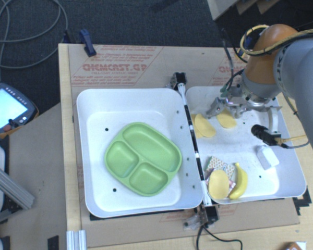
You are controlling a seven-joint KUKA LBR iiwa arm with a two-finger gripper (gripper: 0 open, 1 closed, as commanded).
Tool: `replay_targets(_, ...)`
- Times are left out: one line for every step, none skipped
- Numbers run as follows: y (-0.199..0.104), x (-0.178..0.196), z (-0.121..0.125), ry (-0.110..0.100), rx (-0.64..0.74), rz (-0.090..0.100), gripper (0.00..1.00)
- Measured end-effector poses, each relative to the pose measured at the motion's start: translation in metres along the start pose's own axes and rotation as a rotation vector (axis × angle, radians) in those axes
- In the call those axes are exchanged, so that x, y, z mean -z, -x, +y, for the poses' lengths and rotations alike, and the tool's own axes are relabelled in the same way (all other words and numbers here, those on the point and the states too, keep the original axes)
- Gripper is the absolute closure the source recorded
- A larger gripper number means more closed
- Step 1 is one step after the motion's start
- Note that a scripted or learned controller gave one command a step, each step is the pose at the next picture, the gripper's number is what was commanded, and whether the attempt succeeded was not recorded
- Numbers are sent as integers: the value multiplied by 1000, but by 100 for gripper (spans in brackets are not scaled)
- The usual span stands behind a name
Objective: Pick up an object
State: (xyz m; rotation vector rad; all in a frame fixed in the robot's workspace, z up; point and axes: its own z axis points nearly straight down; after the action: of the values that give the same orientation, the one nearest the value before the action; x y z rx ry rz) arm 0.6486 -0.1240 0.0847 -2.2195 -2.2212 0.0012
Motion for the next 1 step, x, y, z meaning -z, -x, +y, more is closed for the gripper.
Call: replay_targets(-2, 0, 3, 3, 0, -1, 0)
